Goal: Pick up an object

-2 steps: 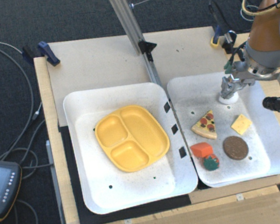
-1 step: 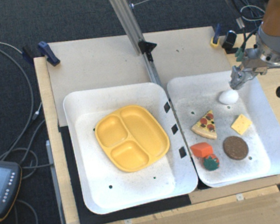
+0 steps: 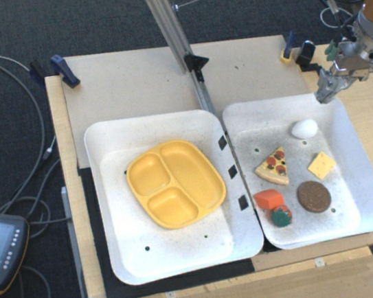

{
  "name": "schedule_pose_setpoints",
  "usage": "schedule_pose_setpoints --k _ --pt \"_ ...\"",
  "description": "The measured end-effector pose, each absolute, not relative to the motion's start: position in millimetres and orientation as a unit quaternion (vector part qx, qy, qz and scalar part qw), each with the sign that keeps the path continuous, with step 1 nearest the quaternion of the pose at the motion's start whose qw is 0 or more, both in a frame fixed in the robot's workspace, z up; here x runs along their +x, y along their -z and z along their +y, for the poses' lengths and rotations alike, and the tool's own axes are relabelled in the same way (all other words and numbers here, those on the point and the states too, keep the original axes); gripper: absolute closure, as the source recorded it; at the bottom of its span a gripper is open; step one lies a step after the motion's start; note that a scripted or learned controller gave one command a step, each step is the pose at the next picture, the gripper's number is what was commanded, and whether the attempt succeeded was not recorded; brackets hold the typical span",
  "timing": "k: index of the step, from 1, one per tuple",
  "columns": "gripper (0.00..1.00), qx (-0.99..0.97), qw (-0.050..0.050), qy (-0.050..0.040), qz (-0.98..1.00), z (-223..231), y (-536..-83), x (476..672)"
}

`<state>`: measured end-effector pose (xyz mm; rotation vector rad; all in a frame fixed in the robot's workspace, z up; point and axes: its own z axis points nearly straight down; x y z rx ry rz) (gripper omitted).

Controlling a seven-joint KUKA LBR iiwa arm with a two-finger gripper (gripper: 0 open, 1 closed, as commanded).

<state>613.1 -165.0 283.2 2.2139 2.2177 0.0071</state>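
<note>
A wooden desk (image 3: 127,77), seen from above at a slant, carries two shallow white bins side by side. The left white bin (image 3: 119,259) holds a yellow plastic plate with three compartments (image 3: 174,183), lying near that bin's middle.

The right white bin (image 3: 368,180) holds six small toy foods. A white egg-shaped object (image 3: 304,129) lies toward the bin's far edge. Nearer the bin's middle sit a triangular pizza slice with red dots (image 3: 273,167) and, just to its right, a yellow cheese wedge (image 3: 321,165). Toward the near edge lie an orange-red block (image 3: 269,199), a small red and green piece (image 3: 281,216) touching it on its near side, and a round brown cookie (image 3: 314,196).

The grey arm reaches in from the desk's right edge. Its gripper (image 3: 325,91) hangs above the far right corner of the right bin, apart from every item. Nothing is visible between its fingers; whether they are spread or closed cannot be told at this size.

This looks like the approach step, with no object picked yet. The white egg is the nearest candidate. The next move would likely call for shifting toward the bin's middle, centring over one item, and descending with fingers wide enough to straddle it. The egg's rounded surface may let it slip out of a pinch.
</note>
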Motion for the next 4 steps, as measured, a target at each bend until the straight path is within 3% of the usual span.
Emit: schedule_pose_setpoints --k 1,4 --pt "1.0 0.705 -0.002 -0.0002 0.71 -105.9 -268.5 617.4" --pt "1.0 0.705 0.0 -0.0012 0.709 60.5 -276.5 624.4"
